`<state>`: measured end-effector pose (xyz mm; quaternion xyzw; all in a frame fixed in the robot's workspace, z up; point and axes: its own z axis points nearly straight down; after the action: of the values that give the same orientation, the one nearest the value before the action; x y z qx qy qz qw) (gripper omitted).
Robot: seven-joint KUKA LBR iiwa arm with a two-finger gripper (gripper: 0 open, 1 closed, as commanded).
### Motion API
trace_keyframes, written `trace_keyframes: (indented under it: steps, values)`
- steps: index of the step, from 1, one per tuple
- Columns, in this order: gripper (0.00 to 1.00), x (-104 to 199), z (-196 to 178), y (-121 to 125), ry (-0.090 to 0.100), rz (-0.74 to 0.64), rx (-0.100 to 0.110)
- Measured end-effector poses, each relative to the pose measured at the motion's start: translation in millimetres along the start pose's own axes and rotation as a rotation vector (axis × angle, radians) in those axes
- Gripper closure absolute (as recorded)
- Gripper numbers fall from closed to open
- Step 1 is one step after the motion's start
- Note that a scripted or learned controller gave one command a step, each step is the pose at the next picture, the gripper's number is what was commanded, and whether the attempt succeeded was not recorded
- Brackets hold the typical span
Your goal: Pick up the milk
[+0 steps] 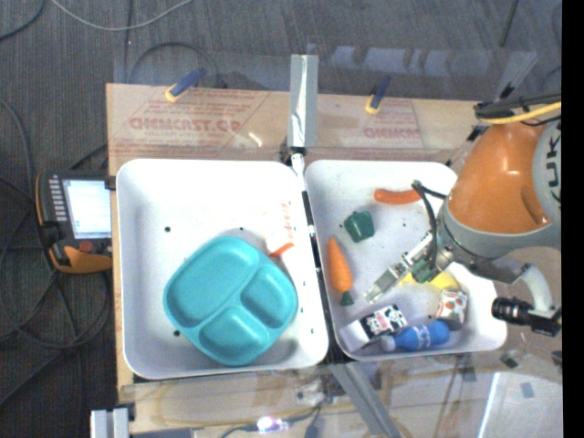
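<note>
The milk [384, 321], a small white carton with black patches, lies on its side near the front edge of the right bin [401, 245]. My gripper [381, 286] reaches in from the right on the grey arm with the orange band [497, 190]. It is tilted down to the left, and its tip hovers just above and behind the milk, between the milk and an orange carrot [339, 265]. Nothing is seen held in it.
A blue bottle [422, 337] lies right of the milk, with a red-and-white box [452, 305] and a yellow piece [441, 282] behind it. A green block [359, 225] and an orange sausage [398, 195] sit farther back. The left bin [155, 199] holds a turquoise divided plate [230, 299].
</note>
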<state>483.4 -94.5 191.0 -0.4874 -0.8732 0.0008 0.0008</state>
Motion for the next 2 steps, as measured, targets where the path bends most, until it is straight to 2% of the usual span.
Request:
trace_keyframes:
  steps: [1,2]
  values:
    - [0.0,-90,47,135,-0.002,-0.01,-0.001]
    - [0.0,-51,-22,92,-0.002,-0.054,0.0]
